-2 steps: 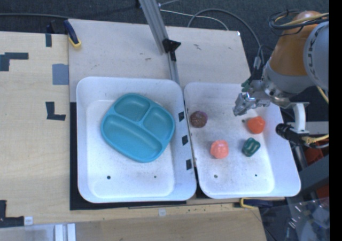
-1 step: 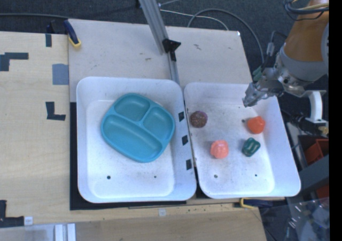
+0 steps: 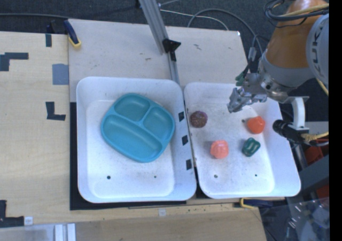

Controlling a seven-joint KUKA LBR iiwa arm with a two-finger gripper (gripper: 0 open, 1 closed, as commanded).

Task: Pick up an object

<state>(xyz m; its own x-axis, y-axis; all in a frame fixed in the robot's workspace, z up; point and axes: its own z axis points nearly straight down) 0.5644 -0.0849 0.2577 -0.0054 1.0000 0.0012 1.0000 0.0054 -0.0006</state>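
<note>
The jaws (image 3: 238, 101) hung over the upper part of the right bin (image 3: 267, 184), pointed down and toward the bin's middle, and nothing showed between them; how far apart they stood could not be told from this slanted look, since the tips merged into a dark grey cluster. Nearest to them lay the orange ball (image 3: 256, 124), just below and to the right, with the dark maroon ball (image 3: 199, 119) farther off to the left near the divider between the 2 bins. Lower in the same bin sat the pink piece (image 3: 219, 149) and, beside it, the green piece (image 3: 250, 147), all 4 things resting apart from one another on the white floor. The left bin (image 3: 88, 181) carried the teal divided plate (image 3: 138, 127), well clear of the arm (image 3: 291, 47). By my reading, the step in hand was the approach: no thing had yet been picked, and the jaws seemed above the bin floor, not on it. The next move likely called for settling on 1 target, perhaps the orange ball since it was closest, centring over it, then dropping straight so a round thing would not roll out from between the tips as they closed.
</note>
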